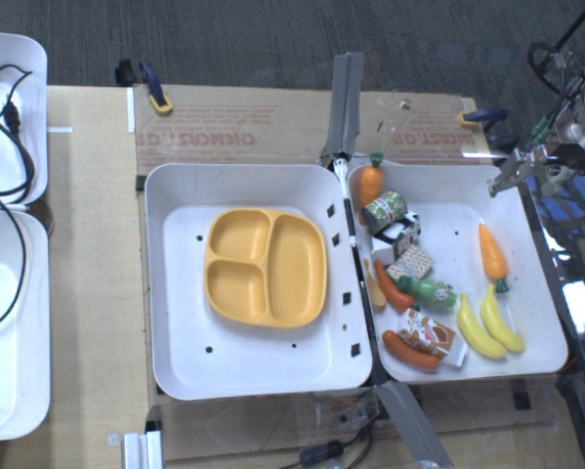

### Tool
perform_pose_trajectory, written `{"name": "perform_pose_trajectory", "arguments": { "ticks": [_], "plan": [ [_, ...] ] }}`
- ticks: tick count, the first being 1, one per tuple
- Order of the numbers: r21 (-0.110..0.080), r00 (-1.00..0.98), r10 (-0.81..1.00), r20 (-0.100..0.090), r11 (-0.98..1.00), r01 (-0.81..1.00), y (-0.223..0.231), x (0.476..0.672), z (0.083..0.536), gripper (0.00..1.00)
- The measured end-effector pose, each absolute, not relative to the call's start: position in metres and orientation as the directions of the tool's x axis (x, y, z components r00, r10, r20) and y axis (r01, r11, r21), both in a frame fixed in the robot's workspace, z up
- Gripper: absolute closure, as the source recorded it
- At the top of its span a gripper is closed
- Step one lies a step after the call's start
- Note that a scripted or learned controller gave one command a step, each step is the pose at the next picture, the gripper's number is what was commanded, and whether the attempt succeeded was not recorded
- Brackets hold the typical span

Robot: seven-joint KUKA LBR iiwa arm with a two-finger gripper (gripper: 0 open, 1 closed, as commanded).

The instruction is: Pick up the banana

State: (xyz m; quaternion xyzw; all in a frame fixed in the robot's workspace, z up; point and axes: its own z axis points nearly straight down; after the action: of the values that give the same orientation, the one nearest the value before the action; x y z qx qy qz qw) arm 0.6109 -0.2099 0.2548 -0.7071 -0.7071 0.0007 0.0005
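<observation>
Two yellow bananas (489,324) lie side by side in the front right corner of the right bin (468,213), curving from upper left to lower right. The left one (476,330) nearly touches a small printed packet (431,336); the right one (502,320) lies just below the green tip of an orange carrot (492,253). Nothing rests on top of the bananas.
The right bin's left side is crowded: a second carrot (370,184), a green can (384,208), small boxes (409,260), a green bottle (431,292), a red sausage (409,352). The left bin (175,340) holds a yellow divided plate (268,266). A metal bracket with cables (546,154) stands off the right bin's far right corner.
</observation>
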Motion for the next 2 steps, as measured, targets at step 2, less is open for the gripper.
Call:
{"name": "perform_pose_trajectory", "arguments": {
  "ticks": [2],
  "plan": [
    [-0.004,-0.004,1.000,0.001,0.004,1.000,-0.136,0.477,0.090,0.00]
  ]
}}
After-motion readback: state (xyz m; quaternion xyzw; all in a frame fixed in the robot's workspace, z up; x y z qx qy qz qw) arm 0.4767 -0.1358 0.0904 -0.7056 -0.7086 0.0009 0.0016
